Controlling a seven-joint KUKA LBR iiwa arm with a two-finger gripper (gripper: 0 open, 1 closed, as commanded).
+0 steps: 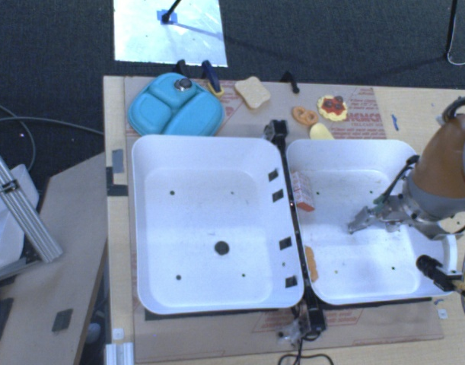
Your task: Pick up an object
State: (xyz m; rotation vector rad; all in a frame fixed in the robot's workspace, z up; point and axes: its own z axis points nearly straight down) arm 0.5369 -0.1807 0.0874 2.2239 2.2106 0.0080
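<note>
My gripper (360, 223) hangs low over the middle of the right bin (369, 158), pointing left, on the grey arm with its orange band (445, 162). Nothing shows in its grasp. A small red and white carton (301, 191) lies against that bin's left wall, well left of the gripper. An orange, elongated piece (311, 263) lies lower down along the same wall. In the left bin (202, 154) sits one small dark round object (221, 247).
Behind the bins on the bench lie a blue divided plate (175, 106), a toast slice (253, 92), a pretzel (304, 115), a small red-topped tart (332, 106) and a yellow piece (320, 131). A black divider (289, 204) runs between the bins.
</note>
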